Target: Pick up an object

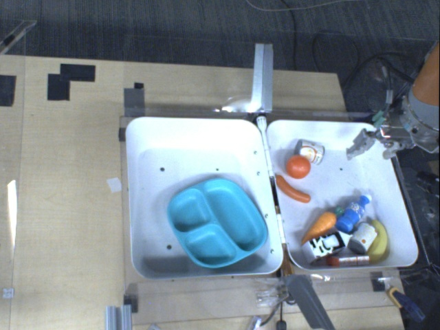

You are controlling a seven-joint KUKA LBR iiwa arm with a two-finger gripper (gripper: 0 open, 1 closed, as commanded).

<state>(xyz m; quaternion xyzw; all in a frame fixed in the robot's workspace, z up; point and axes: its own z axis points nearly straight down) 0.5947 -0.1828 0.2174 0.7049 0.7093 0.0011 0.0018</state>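
A grey robot arm (426,108) reaches in over the right bin (405,205), its gripper (373,143) hanging above that bin's far right corner with two fingers (357,145) spread apart and nothing between them. The right bin serves as the landmark for everything else on the bench.

Inside the right bin, near its far wall, a small silver-and-white can (311,150) lies on its side, and a red tomato (298,166) sits touching it on the near side. Just nearer again, close to the bin's left wall, an orange-red sausage (293,189) lies at a slant.

The rest of the objects crowd the bin's near right corner, well apart from the gripper. A carrot (321,225) points toward the bin's left wall, its thick end against a blue bottle (353,214). Beside the bottle, toward the right wall, a yellow banana (378,239) curves around a small grey cup (362,237). A black-and-white block (328,245) lies just below the carrot, and a red marker (349,259) rests along the near wall.

To the left of the right bin, touching it along a shared edge, stands the left bin (148,184), which holds a blue divided plate (217,221) toward its near side. Beyond the right bin's far wall, a metal post (263,78) rises where the two bins meet.
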